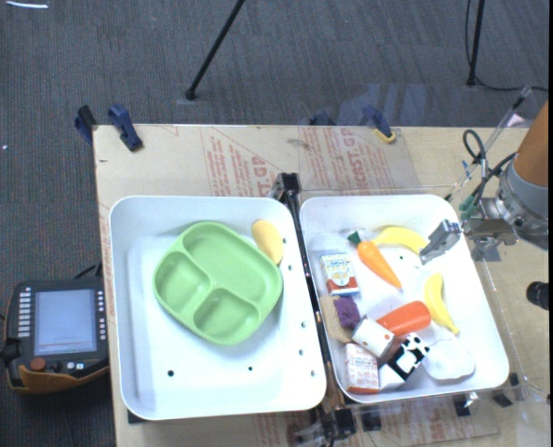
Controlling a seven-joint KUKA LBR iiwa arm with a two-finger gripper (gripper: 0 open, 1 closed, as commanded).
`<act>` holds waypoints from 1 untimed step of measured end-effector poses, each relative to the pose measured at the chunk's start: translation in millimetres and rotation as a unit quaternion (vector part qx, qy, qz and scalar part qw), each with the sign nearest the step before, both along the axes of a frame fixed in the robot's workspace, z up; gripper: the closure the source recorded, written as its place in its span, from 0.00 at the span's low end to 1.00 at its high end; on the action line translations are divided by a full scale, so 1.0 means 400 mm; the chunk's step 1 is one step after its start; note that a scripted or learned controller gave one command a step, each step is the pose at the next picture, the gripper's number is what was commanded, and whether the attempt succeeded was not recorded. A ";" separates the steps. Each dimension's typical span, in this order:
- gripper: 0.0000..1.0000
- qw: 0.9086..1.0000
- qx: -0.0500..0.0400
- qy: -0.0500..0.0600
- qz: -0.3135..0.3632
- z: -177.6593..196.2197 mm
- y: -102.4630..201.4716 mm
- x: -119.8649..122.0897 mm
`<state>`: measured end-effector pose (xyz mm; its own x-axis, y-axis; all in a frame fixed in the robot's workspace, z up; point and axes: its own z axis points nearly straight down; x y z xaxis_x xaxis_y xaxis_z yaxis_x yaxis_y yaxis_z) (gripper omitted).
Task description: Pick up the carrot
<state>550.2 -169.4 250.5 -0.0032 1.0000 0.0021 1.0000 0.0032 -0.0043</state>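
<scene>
The green divided plate sits in the left bin. In the right bin, the carrot lies beside a banana. The gripper hovers near; its state I cannot tell. It might catch the banana instead.

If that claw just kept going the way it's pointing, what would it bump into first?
Probably the upper banana, lying just ahead of the claw as it points left into the right bin. The carrot comes next. Height is unclear, so it might pass above.
</scene>
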 end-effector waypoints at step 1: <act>0.00 0.997 0.001 0.007 -0.083 -0.391 0.088 0.121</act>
<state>598.5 -134.2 94.1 0.1625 0.9867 0.0023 0.9865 -0.1624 -0.0191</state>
